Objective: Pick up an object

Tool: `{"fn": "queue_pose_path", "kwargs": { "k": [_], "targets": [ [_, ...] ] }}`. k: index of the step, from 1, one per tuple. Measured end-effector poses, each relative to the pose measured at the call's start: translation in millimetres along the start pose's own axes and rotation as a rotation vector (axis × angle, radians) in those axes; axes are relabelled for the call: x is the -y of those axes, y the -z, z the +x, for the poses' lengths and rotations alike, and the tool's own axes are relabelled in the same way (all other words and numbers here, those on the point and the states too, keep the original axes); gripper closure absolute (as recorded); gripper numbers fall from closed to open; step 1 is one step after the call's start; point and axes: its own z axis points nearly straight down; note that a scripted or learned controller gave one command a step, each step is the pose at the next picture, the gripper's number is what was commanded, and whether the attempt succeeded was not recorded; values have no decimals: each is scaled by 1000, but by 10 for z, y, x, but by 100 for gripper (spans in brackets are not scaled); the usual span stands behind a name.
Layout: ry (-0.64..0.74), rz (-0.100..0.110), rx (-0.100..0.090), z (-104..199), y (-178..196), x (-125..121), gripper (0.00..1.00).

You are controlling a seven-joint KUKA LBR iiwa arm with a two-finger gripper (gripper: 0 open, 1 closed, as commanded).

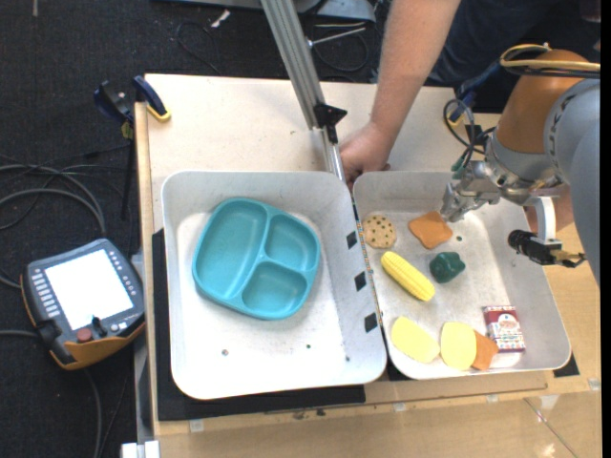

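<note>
Black carpet surrounds my bench [239,122]. I can't tell how my pincer [452,208] stands; it hovers just above the orange slab [431,230], green lump [446,267] nearby below.

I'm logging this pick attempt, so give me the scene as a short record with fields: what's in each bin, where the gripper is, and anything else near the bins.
left bin: one teal divided plate
right bin: cookie, orange piece, corn cob, dark green item, two yellow pieces, small red and white box
gripper: over the right bin's far end, just above the orange piece
grasp: cannot tell
person's hand: on the bench at the far edge of the bins
</note>
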Motion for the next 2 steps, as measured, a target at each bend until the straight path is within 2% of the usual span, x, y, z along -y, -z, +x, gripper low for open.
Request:
{"fn": "queue_pose_path", "kwargs": {
  "k": [1, 2],
  "targets": [
    [-2, -3, -1, 63, 459, -5, 100],
    [-1, -5, 0, 35, 1103, -60, 100]
  ]
}}
